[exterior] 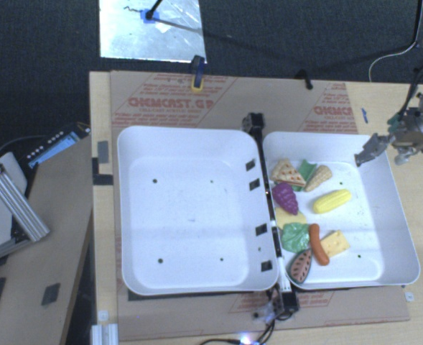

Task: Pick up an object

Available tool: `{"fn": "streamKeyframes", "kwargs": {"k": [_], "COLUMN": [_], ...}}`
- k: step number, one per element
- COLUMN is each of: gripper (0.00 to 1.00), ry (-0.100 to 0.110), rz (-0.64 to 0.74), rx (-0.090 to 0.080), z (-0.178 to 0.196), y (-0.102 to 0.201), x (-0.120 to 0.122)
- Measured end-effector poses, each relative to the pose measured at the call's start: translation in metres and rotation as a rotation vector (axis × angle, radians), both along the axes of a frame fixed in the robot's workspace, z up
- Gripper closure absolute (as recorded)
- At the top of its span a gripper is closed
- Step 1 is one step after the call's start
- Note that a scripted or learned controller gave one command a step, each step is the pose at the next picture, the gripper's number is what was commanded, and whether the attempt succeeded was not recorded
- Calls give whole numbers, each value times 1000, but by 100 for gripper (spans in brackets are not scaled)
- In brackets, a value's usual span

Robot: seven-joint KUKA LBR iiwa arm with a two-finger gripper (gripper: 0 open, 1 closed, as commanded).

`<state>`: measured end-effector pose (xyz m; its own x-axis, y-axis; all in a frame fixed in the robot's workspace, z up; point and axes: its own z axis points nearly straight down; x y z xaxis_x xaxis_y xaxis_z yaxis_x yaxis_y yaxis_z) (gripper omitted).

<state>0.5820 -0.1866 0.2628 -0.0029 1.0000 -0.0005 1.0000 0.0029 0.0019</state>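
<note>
Toy foods were clustered in the right bin point(391, 192), against its divider side. The corn cob point(332, 200), central among them, was judged light, rigid and slick, best gripped across its middle. The gripper point(373, 149) was seen above the bin's far corner; whether its jaws were wide or narrow could not be told.

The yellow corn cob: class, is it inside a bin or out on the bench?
Inside. The yellow corn cob lies on the floor of the right bin, within its white rim, beside other toy foods.

text: "CHEMCAST GP" | red print, repeated | on: brown sheet point(268, 95) under the bins
</note>
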Motion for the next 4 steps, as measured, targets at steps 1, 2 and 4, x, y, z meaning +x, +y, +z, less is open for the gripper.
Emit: {"fn": "streamKeyframes", "kwargs": {"k": [1, 2, 4], "gripper": [0, 0, 100], "ry": [8, 8, 2], "rz": [9, -10, 5], "rx": [6, 1, 3], "z": [-74, -183, -179], "y": [92, 30, 97], "x": [-18, -87, -87]}}
